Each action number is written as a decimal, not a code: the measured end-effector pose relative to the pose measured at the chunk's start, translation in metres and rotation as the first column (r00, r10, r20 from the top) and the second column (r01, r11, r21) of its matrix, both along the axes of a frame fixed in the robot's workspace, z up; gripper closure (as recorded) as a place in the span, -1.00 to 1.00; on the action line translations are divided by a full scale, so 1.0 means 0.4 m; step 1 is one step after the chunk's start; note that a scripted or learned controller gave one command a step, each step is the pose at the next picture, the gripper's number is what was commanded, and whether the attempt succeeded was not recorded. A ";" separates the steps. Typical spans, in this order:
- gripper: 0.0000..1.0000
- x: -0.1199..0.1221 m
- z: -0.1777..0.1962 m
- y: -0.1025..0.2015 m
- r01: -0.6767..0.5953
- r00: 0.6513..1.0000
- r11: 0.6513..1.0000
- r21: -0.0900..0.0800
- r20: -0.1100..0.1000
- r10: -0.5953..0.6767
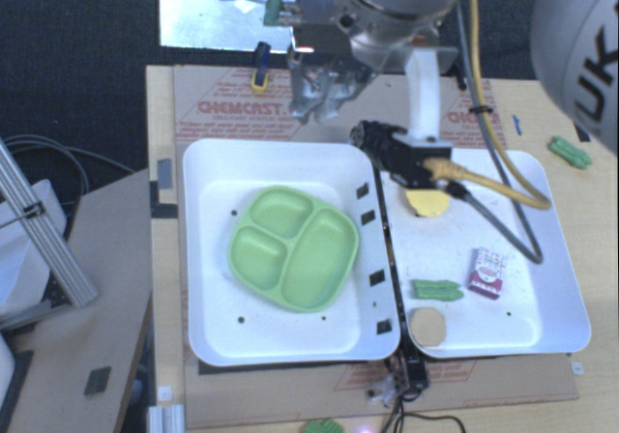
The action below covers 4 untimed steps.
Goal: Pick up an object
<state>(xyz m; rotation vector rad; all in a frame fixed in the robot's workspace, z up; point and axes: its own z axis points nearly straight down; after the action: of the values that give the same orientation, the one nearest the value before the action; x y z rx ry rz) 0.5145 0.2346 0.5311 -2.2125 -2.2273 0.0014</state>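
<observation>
I am hanging my gripper (324, 101) above the counter (542, 112), just past the far rim of the white bin (193, 257) that is holding the green divided plate (293, 247), and up the view from that plate. I cannot tell how far my gripper is standing open from this angle, and I am seeing nothing held in it. The plate is lying flat near the middle of its bin, turned at a slant, with its three compartments facing up. The second white bin (551, 257) is sitting edge to edge with the plate's bin, on the side my arm is reaching in from. In that second bin a yellow disc (427, 202) is lying level with the plate's far edge. A green pod-shaped piece (437, 290) is lying level with the plate's near edge, and a small red-and-white packet (488, 273) is lying just beyond that piece, farther from the plate. A tan round disc (427, 327) is resting in the corner nearest the camera, close to the wall shared with the plate's bin. Another green piece (570, 152) is lying on the counter outside both bins, well apart from the plate.
</observation>
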 end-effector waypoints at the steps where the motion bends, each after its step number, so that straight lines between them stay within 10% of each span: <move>1: 1.00 -0.073 0.011 -0.001 0.001 1.000 1.000 0.000 0.002 -0.001; 4: 1.00 -0.008 0.010 -0.001 0.006 1.000 1.000 0.000 0.005 -0.006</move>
<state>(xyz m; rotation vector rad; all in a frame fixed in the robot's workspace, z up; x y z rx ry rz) 0.5111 0.2340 0.5352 -2.2221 -2.2228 -0.0050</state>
